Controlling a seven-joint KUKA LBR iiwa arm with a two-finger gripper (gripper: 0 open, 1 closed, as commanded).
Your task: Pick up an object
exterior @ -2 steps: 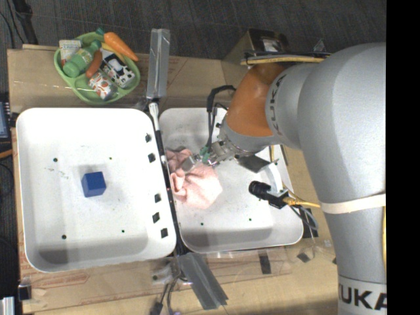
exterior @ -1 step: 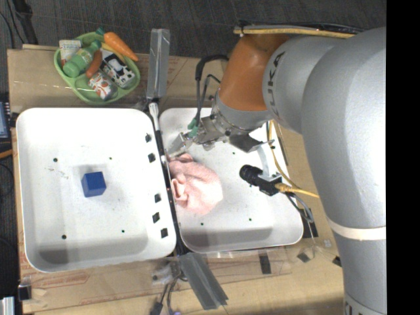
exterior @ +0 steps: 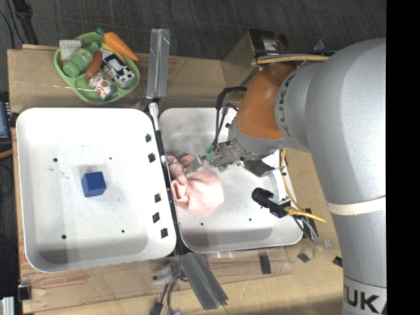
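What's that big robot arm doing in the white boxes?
The grey and orange robot arm is reaching into the right bin, with its gripper down at the edge of a crumpled pink cloth. It is trying to pick something up. A blue cube sits alone in the left bin, untouched.

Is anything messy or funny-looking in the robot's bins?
Nothing is spilled or broken. The pink cloth lies crumpled against the right bin's left wall, and the blue cube sits upright in the left bin.
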